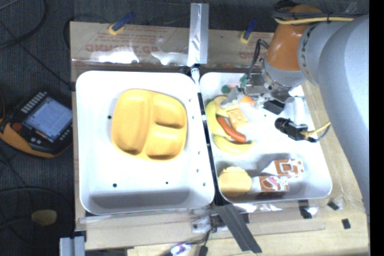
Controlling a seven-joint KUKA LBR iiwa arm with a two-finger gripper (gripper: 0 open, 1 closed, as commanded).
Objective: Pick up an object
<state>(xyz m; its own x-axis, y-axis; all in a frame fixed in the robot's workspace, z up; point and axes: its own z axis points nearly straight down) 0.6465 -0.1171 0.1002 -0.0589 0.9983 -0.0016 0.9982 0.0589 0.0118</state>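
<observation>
Nothing is lifted yet: the claw [257, 86] hangs low at the right bin's [312, 153] far edge, its state impossible to tell, beside the banana [217, 129] and sausage [231, 129].

Left bin [90, 189] largely taken up by yellow divided tray [149, 123], right bin [318, 186] crowded by banana [217, 129], sausage [231, 129], yellow bun [234, 180], printed packet [282, 175], open floor left between banana and packet

The grey arm [345, 69] reaches in from the right, its bulk filling the right side of the scene. Its orange band [285, 48] sits above the wrist at the far right. The gripper [255, 90] points down and left.
</observation>
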